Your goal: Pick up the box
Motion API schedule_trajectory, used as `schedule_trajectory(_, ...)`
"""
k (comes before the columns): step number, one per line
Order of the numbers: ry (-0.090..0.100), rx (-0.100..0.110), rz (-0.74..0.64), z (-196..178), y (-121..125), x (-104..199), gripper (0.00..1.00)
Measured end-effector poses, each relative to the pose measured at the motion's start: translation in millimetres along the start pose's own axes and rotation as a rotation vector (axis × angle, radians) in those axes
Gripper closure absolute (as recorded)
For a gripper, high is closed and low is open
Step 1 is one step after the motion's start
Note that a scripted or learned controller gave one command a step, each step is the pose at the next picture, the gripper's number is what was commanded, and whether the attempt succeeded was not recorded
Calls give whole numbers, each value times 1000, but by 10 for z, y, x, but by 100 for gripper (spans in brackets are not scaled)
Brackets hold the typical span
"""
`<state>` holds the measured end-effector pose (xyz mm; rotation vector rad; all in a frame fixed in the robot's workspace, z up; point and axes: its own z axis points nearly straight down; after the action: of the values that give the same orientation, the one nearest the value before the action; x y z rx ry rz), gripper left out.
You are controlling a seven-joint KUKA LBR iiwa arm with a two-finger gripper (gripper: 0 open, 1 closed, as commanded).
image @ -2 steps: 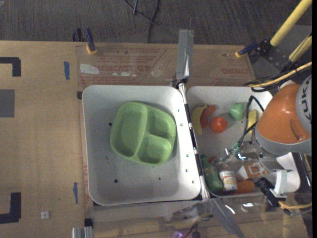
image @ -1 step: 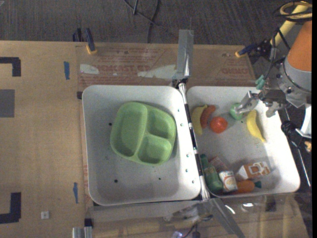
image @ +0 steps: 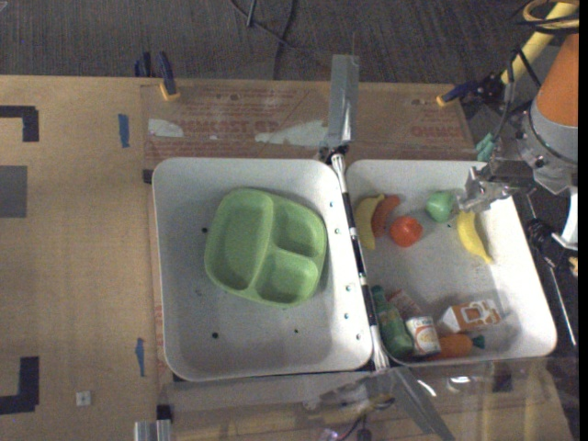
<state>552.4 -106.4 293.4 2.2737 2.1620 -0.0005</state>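
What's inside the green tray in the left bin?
The green tray shows three bare compartments, with nothing lying in them. It covers the left bin floor beneath it, so anything under the tray cannot be seen.

Dark carpet floor (image: 110, 16) beyond the cardboard-topped bench (image: 73, 246).

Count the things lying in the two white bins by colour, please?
Green: 3, tray, small piece, bottle
Yellow: 2, bananas
Orange or red: 3
Cartons, white and orange: 2
Total: 10
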Motion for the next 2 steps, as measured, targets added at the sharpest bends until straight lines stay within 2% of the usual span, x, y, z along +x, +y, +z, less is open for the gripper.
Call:
schedule_trajectory(1,1,1,148,-1172,113,-186,100)
schedule_trajectory(2,1,2,148,-1170,114,-183,0)
